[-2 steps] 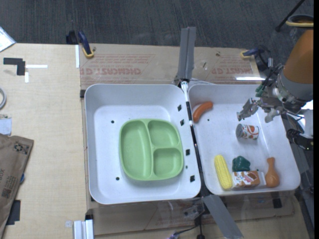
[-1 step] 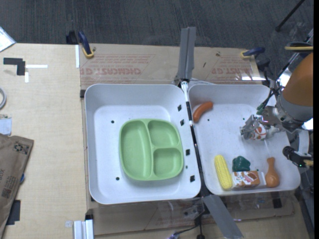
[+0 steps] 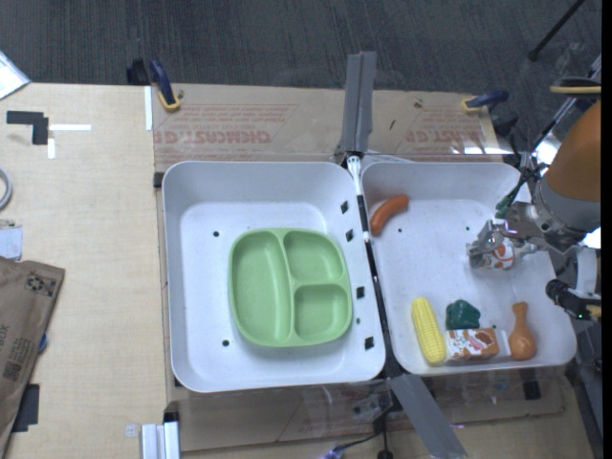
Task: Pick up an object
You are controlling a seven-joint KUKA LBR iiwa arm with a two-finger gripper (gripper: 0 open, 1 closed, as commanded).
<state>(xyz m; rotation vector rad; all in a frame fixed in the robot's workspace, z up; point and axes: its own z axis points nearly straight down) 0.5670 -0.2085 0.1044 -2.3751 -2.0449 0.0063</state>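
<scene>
pincer [image 3: 490, 251] low in right bin [image 3: 421, 194] | grip unclear | corn [image 3: 427, 331] near

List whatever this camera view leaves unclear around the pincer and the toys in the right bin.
- Pincer: a small metallic blur in the camera view; whether it grips anything cannot be told.
- Arm: cut off by the right edge.
- Carton: label too small to read.
- Dark green toy: too small and dark to identify.
- Right bin: its right rim is hidden under the arm.
</scene>
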